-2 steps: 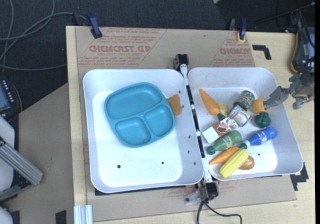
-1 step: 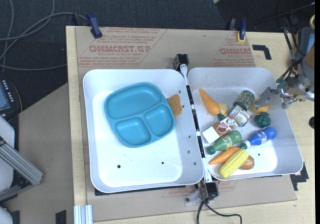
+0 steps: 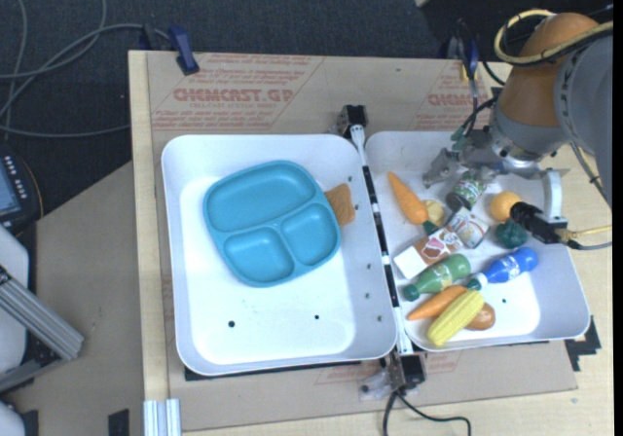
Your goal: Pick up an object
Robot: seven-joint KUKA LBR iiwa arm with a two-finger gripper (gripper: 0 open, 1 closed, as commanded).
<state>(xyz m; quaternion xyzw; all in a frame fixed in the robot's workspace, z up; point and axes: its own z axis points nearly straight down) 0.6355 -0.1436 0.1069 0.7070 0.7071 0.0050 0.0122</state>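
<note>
The right bin (image 3: 555, 312) holds a heap of toy food. An orange carrot (image 3: 404, 196) lies at its left, with a small dark-green bottle (image 3: 466, 193) and a yellow-orange fruit (image 3: 503, 203) to its right. Below them are a red-and-white carton (image 3: 466, 228), a green bottle (image 3: 440, 275), a blue bottle (image 3: 509, 266), a second carrot (image 3: 435, 302) and a yellow corn cob (image 3: 455, 316). My gripper (image 3: 456, 164) hangs low over the bin's far part, just above the small dark-green bottle and right of the first carrot. Nothing is seen held.
The left bin (image 3: 195, 312) carries a blue divided plate (image 3: 271, 222) with a brown flat piece (image 3: 340, 203) at its right edge. A central rail (image 3: 375, 230) separates the bins. The grey and orange arm (image 3: 540, 84) comes in from the upper right.
</note>
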